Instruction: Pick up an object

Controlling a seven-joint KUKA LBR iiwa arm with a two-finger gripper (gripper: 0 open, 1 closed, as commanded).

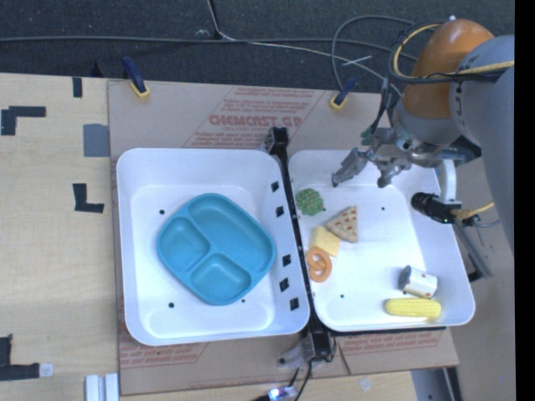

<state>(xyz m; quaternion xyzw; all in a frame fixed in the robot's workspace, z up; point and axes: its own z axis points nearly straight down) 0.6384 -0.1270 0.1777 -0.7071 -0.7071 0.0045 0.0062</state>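
Note:
My gripper [366, 174] hangs over the far edge of the right bin [435, 249], its two fingers spread apart with nothing between them. Below it and to the left lies a green broccoli piece [310, 201]. A pizza slice [343, 224], a yellow cheese wedge [326, 241] and an orange pretzel [318, 264] lie along the bin's left side. Near the front right corner rest a small white and grey can [417, 281] and a yellow corn cob [413, 308].
The left bin [146, 299] holds a blue divided plate [216, 247]. A black divider with clips [287, 224] runs between the bins. Cables loop behind the arm at the top right. A black fixture [435, 205] sits at the right bin's right wall.

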